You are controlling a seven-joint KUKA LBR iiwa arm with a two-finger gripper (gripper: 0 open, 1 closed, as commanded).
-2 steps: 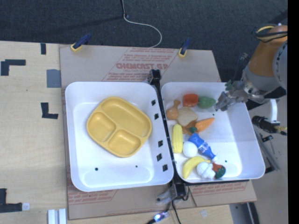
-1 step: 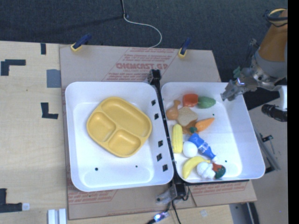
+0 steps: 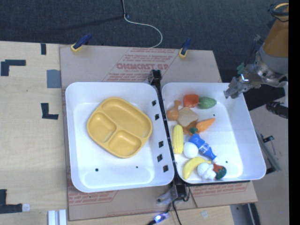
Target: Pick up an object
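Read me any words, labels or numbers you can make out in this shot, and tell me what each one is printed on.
"CHEMCAST GP": red print on the brown cardboard sheet under the bins, seen upside down; blurred, so this reading is my best guess.
Smaller red lines beside it on the same sheet: too blurred to read.
Red print on the cardboard below the bins, near the bottom edge: too small to read.
Blue bottle in the right bin: any label is too small to read.

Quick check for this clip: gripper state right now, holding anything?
Gripper: over the far right corner of the right bin; open or shut cannot be told, and nothing is seen in its grasp.
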